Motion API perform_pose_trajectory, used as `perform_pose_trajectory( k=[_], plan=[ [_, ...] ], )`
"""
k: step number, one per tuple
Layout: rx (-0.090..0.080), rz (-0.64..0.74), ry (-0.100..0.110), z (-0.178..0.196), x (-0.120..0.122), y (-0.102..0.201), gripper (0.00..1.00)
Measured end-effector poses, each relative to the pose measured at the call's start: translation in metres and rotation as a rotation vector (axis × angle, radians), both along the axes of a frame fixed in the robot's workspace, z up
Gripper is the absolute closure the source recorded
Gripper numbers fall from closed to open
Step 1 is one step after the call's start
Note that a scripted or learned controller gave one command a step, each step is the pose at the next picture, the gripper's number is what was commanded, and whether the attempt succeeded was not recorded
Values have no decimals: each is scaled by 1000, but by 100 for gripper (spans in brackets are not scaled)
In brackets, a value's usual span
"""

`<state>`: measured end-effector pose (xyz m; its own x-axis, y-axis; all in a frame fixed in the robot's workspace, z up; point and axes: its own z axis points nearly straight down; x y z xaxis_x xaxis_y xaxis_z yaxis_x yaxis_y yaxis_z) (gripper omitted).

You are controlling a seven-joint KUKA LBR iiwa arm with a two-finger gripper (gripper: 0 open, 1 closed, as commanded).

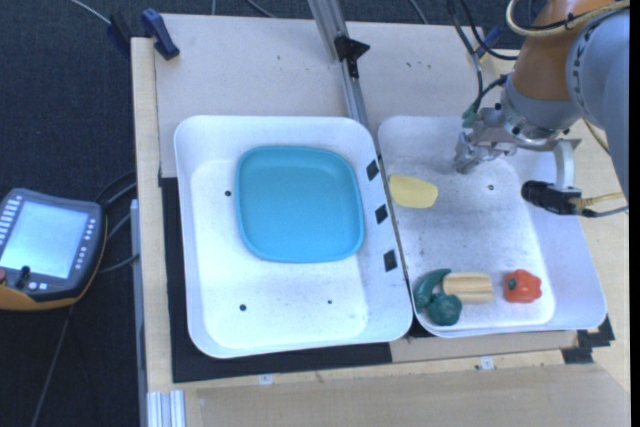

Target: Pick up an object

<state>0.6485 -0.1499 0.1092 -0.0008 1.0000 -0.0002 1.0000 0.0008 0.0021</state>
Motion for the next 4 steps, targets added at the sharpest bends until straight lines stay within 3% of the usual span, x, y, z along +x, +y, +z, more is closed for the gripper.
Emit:
perform_pose_trajectory(
  k=[1, 3, 4],
  plan=[
    [-1, 0, -4, 63, 5, -1, 100],
    [0, -1, -2, 139, 9, -5, 100],
    [1, 2, 1, 136, -17, 35, 100]
  ],
)
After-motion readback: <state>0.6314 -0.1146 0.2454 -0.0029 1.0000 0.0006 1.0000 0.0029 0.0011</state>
